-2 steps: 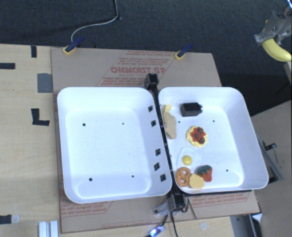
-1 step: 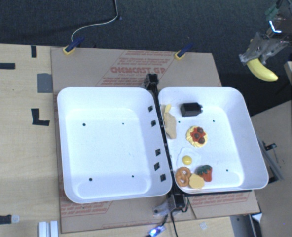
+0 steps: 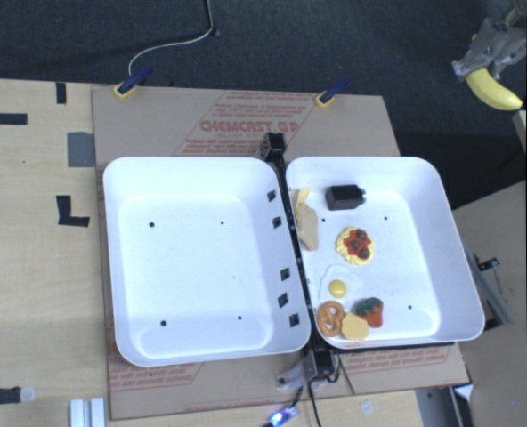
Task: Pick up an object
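A brown cardboard sheet [image 3: 246, 127] bears two shallow white bins; the left bin [image 3: 192, 261]; the right bin [image 3: 415, 238] with a black block [image 3: 344, 197]; far upper right, the gripper [image 3: 488, 56] clamped on a yellow plastic banana [image 3: 495, 90].

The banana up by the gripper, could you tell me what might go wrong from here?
1. The banana hangs below the gripper by one end, well outside the right bin; a slip would probably drop it off the bench.
2. Whether the fingers truly clamp it is unclear, so the hold may be weak.
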`<state>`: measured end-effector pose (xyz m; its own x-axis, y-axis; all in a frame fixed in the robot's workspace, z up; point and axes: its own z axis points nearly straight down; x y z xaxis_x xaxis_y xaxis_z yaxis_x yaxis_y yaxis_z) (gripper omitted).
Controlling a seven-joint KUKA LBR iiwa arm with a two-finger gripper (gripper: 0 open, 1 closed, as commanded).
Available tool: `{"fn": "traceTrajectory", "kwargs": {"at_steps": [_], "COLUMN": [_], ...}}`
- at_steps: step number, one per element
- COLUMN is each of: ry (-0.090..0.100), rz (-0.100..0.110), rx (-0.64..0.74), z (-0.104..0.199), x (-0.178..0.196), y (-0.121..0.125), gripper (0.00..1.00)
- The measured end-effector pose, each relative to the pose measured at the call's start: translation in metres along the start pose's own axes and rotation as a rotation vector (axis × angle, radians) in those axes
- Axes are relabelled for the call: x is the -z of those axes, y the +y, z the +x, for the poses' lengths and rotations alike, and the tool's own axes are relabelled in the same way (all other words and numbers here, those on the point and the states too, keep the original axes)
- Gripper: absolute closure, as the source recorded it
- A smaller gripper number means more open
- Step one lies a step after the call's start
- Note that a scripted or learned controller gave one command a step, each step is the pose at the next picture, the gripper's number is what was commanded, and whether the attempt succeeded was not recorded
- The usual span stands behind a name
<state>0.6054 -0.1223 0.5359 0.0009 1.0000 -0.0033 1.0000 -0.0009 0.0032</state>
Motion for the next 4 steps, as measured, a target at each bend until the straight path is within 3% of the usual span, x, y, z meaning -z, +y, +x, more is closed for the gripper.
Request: {"fn": "traceTrajectory", "kwargs": {"at_steps": [1, 2, 4], "ry": [0.004, 0.0, 0.004], "rz": [0.006, -0.001, 0.004], "rx": [0.003, 0.002, 0.004], "z": [0.036, 0.016, 0.086], "x": [-0.018, -0.002, 0.0], "y": [-0.047, 0.044, -0.053], "gripper": [1.0, 1.0, 1.0]}}
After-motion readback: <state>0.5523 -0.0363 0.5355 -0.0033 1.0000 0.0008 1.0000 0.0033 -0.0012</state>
